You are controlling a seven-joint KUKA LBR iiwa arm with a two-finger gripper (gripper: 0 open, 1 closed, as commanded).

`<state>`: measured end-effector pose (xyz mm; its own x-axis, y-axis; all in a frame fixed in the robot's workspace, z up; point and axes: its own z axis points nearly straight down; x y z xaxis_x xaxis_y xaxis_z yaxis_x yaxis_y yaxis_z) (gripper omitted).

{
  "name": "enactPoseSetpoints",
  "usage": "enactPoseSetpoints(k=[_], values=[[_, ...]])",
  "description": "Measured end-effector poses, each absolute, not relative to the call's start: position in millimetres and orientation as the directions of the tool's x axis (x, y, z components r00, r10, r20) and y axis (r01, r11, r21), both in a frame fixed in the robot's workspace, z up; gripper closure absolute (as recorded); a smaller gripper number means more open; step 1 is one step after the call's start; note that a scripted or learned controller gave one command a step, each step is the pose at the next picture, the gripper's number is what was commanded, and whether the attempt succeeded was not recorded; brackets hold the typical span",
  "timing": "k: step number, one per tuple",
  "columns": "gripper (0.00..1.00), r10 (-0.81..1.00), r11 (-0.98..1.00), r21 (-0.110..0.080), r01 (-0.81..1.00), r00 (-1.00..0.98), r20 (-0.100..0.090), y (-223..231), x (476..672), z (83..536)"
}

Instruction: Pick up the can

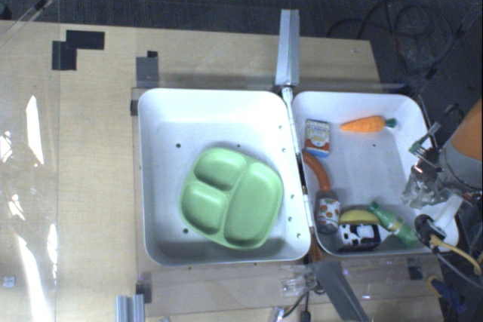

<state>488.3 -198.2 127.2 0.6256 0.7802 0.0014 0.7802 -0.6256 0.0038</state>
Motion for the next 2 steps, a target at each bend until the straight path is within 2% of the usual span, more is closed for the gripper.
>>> enactPoseSetpoints(k=[1,2], values=[[1.00,0.854,-0.521,0.007,0.854,0.521,0.001,-197,488.8,227],[1.00,0.836,-0.549,0.012,0.835,0.549,0.005,-185,500.1,89]])
